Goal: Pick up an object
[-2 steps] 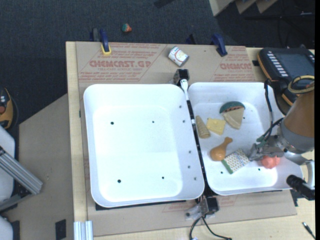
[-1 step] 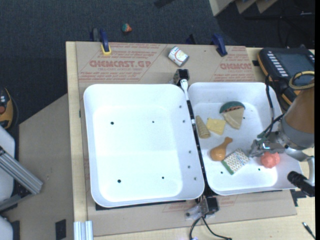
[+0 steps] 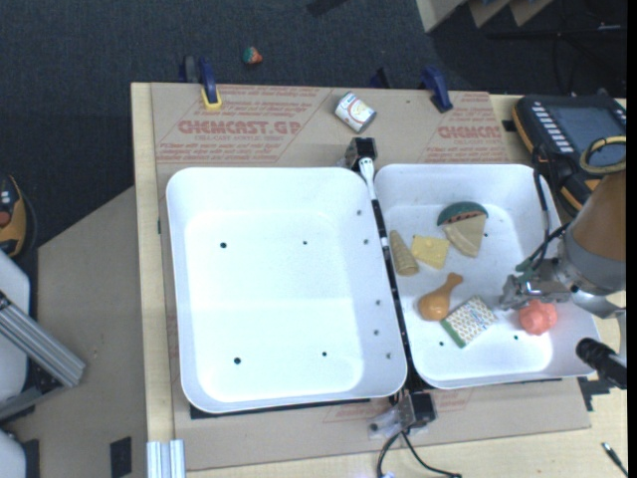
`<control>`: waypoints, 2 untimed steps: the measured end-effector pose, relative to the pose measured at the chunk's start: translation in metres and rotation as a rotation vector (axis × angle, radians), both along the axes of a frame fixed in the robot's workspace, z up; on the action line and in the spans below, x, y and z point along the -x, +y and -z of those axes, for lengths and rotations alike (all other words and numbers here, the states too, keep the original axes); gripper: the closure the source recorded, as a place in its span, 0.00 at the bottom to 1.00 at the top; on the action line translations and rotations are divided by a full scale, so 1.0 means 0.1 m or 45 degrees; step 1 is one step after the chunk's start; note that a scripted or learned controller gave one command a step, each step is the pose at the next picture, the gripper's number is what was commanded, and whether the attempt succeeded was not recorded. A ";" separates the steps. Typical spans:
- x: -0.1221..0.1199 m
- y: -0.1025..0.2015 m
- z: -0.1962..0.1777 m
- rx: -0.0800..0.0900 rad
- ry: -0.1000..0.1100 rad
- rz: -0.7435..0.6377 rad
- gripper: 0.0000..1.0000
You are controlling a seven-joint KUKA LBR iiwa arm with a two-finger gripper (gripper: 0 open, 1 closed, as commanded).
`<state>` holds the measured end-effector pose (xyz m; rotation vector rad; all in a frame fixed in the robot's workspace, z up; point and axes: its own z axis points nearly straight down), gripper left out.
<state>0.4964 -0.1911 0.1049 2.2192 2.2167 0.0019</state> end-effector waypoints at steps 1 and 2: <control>-0.06 0.76 -1.46 -0.003 -0.017 -0.014 1.00; -0.85 1.99 -2.04 -0.008 -0.012 -0.023 1.00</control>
